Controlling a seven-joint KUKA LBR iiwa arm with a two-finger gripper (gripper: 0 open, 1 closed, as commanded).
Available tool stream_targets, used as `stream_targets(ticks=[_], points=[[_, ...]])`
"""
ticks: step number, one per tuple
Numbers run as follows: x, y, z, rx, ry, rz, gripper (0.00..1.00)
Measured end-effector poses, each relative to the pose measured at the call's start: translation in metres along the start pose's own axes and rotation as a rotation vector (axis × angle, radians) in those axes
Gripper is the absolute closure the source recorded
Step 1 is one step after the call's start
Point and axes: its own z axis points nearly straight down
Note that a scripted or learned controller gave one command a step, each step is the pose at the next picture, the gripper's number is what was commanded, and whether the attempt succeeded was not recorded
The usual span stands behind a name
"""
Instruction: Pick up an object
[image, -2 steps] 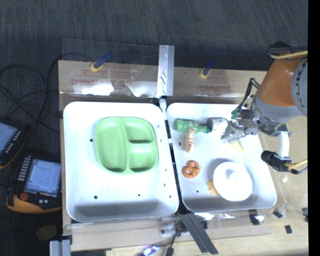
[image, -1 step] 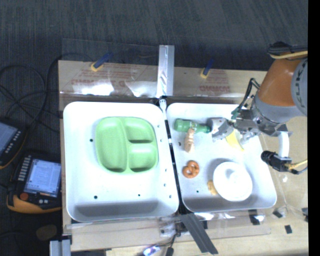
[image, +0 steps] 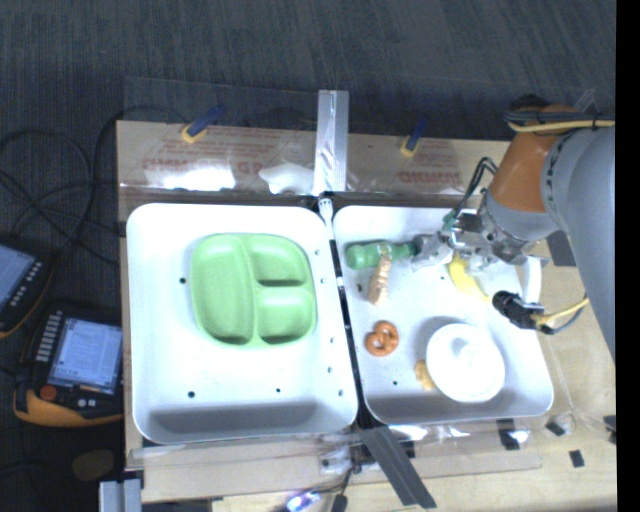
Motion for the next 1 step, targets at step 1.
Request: stream_targets(ticks=[1], points=[[-0.0304,-0.0124,0.0121,0.008,0.013,-0.072,0.00]])
